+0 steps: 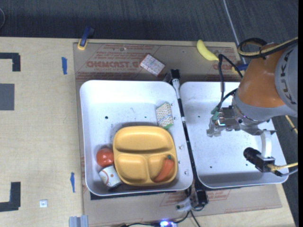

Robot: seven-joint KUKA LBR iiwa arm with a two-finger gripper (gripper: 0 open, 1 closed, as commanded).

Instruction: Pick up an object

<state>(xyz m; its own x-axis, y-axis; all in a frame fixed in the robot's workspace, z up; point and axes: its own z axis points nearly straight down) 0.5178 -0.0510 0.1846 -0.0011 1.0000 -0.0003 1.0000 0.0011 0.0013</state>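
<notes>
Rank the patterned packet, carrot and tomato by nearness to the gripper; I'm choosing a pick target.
From the gripper, in the right bin:
1. Patterned packet, left bin's back right.
2. Carrot, in the yellow tray's front right compartment.
3. Tomato, left of the tray.

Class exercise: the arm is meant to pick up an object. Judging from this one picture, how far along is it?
Done: nothing looks lifted. The yellow tray with the orange carrot, the red ball and the patterned packet all lie in the left bin. In hand: the gripper is over the right bin, apart from them. Left: reaching an object, grasping and lifting it.
</notes>
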